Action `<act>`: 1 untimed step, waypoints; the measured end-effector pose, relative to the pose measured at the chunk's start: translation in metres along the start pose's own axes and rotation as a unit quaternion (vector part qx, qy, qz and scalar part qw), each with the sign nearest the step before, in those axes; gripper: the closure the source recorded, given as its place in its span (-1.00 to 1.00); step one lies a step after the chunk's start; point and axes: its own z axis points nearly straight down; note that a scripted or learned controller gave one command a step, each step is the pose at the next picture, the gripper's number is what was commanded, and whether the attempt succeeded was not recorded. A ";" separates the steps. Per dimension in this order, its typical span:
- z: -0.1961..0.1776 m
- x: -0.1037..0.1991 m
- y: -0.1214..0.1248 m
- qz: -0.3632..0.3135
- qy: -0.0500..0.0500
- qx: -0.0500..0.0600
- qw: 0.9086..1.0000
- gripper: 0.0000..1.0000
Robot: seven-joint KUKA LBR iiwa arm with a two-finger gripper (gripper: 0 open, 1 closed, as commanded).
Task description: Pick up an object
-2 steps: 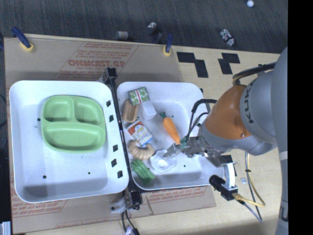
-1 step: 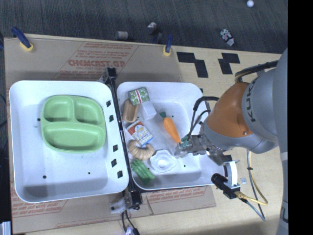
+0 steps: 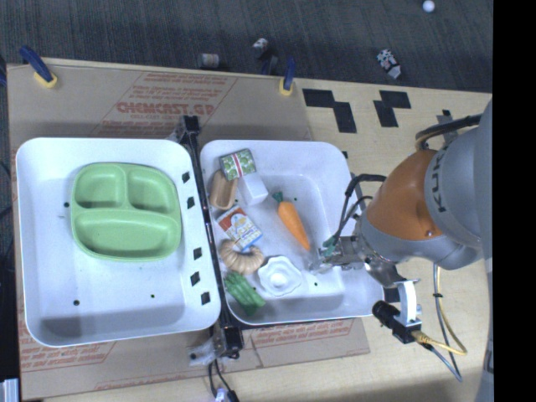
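Reaching in from the right, my arm [image 3: 435, 203] hangs over the right bin's [image 3: 335, 159] near right corner, grey housing and orange band sitting above the wrist. My gripper [image 3: 322, 262] is down at the bin floor, just right of the lower end of the carrot [image 3: 293, 225] and apart from the other things; from this slanted view I cannot tell how its tips are set, and I see nothing caught in it.

Nearest the front wall of this bin lie a green ridged piece [image 3: 243, 293] and, just beside it, a small white cup-like piece [image 3: 279, 276]. A tan ring like a bagel [image 3: 240, 258] sits touching or almost touching the white piece on its left. Behind the ring a small printed carton [image 3: 239, 227] lies flat, and the carrot lies to its right at a slant, leafy end toward the back. Farther back there is a tan bread-like roll [image 3: 222, 191] against the left wall, a white block [image 3: 254, 189] beside it, and a green and red box [image 3: 238, 164] near the back wall.

The left bin [image 3: 33, 308] sits beside this one, the two walls touching along a black clipped seam. It bears a green divided tray [image 3: 126, 209] toward its back half. Both bins rest on a cardboard sheet [image 3: 167, 99] clamped at the far edge.
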 end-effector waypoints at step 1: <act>-0.207 0.004 0.002 0.001 -0.002 -0.005 1.000 1.00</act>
